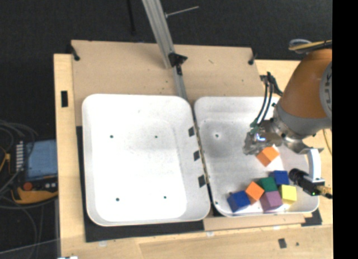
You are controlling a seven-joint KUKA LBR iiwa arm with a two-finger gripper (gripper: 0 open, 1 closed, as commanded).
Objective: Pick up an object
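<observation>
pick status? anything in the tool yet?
Done: the arm has reached the right bin, with the tool right beside an orange cube. In hand: a grasp can't be confirmed. Left: lifting it. The other cubes sit clustered at the bin's near edge.

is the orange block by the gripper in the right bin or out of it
In. The orange block sits within the right bin's white walls, just beside the gripper, apart from the cluster of blocks.

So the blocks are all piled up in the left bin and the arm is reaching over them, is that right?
Not quite: the blocks are in the right bin, not the left one, as the camera view shows. They cluster in its near corner, and the arm's hand is over that same bin, by an orange block.
</observation>
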